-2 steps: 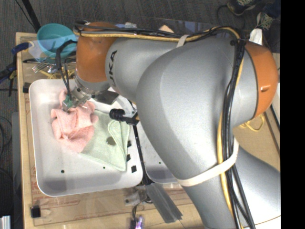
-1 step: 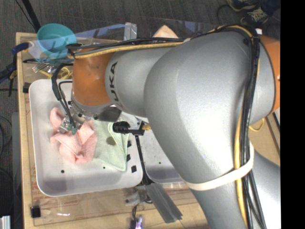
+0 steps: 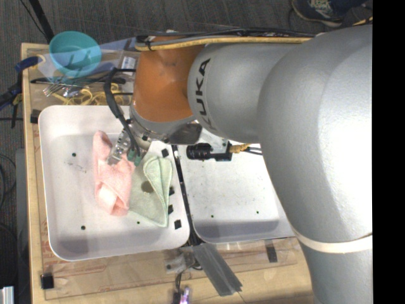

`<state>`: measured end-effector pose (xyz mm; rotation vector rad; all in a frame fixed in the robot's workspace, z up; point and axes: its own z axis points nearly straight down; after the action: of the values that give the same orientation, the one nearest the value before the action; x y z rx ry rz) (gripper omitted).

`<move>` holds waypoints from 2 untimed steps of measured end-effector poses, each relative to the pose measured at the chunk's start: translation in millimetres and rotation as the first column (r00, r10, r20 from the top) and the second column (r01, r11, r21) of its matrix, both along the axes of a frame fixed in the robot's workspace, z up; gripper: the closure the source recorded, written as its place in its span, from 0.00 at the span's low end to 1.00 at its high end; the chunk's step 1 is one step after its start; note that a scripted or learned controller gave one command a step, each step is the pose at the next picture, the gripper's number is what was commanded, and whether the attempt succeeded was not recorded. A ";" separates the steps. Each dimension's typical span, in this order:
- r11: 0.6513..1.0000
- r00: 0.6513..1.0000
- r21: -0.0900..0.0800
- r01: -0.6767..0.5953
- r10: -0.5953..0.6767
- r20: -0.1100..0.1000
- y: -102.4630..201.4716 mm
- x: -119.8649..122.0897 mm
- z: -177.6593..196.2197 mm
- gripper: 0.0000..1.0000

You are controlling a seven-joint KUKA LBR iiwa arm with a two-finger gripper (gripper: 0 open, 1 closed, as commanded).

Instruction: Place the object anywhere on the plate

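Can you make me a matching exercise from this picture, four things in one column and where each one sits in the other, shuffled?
Things:
1. pink cloth
2. green cloth
3. teal bowl
4. end effector

Places:
A. on the bench beyond the bins, far left corner
B. left bin, just over the pink cloth's upper right edge
C. left bin, against its right wall
D. left bin, towards the middle, left of the other cloth

Pairs: 1-D, 2-C, 3-A, 4-B

Black capital letters "UKA", the visible part of the KUKA brand name, run sideways along the grey arm (image 3: 253, 75) just beside its orange band (image 3: 161, 81), above the hand (image 3: 121, 149). No other text is legible.
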<state>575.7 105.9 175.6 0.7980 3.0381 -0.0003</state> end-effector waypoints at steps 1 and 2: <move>0.998 0.998 -0.001 -0.058 0.058 0.000 103.6 -45.1 -83.0 1.00; 0.995 0.995 -0.001 -0.100 0.100 -0.001 102.9 16.6 -83.1 1.00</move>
<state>592.3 208.8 92.4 0.6444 3.0746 -0.0015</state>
